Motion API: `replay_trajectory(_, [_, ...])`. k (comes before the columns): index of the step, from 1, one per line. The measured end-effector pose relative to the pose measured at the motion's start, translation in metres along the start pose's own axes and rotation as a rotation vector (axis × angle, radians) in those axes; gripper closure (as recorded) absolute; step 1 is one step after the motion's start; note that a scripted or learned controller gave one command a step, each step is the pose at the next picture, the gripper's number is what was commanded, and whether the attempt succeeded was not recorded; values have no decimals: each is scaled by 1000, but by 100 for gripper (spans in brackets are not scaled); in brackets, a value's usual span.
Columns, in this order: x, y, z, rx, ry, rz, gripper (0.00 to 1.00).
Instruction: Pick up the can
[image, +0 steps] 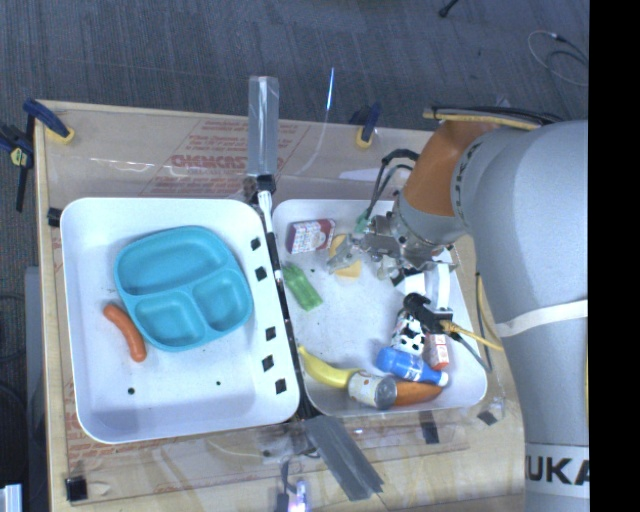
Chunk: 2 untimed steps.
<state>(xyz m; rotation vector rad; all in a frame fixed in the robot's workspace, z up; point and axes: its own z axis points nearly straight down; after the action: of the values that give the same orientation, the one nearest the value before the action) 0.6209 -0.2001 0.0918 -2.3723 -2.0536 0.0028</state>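
Two white bins sit on a wooden bench. Low in the right bin (470, 385), the gripper (372, 243) hovers; whether it is wide or narrow cannot be told. The can (309, 236) lies just left, on its side, long axis left-right. Judged step: approach; next, centre over it.

Dark grey carpet floor (150, 50) around a pale wooden bench (130, 140).

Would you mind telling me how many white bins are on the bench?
2. The left bin holds a blue tray and a sausage; the right bin holds the clutter, including the can.
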Motion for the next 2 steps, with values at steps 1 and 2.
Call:
replay_trajectory(1, [0,-46,0,0,0,-112,0])
replay_trajectory(2, [-14,-53,-31,-3,-1,-105,0])
